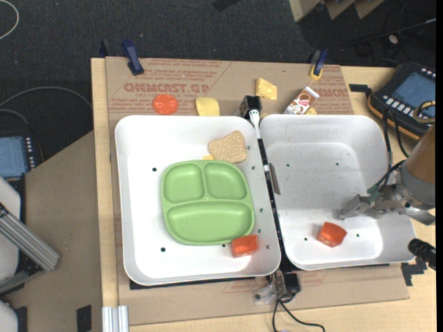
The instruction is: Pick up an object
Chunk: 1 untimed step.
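Right bin (325, 133): orange block (332, 234) below claw (344, 209).

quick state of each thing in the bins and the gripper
green tray: flat in the left bin, compartments bare
bread slice: flat, at the tray's far edge
orange block: left bin, touching the tray's near corner
orange cube: loose in the right bin
gripper: low over the right bin, holding nothing

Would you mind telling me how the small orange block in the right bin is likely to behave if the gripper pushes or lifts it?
The small orange block looks chunky with flat faces, so it would probably slide rather than roll. It seems small and likely light. On the smooth right white bin, a nudge from the gripper might skid it away.
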Each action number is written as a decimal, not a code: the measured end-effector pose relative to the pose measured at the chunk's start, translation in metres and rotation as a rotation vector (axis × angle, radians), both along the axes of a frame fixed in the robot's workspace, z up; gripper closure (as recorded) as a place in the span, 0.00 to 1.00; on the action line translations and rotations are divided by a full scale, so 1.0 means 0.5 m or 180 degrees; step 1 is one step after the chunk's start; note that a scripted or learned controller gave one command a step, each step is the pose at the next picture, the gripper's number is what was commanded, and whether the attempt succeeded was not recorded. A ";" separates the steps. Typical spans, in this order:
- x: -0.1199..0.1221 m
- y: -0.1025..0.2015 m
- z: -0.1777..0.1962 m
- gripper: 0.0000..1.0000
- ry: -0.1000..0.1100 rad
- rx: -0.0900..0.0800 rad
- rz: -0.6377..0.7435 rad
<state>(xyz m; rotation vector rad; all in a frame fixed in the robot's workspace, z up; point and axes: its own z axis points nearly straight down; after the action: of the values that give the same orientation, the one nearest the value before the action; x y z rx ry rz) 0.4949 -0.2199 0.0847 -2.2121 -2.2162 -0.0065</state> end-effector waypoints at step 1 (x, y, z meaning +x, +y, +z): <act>0.195 0.004 0.006 0.00 -0.0022 -0.0009 0.0022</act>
<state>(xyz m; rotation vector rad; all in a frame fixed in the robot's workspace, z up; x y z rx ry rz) 0.5926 -0.2178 0.0878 -2.2092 -2.2288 -0.0110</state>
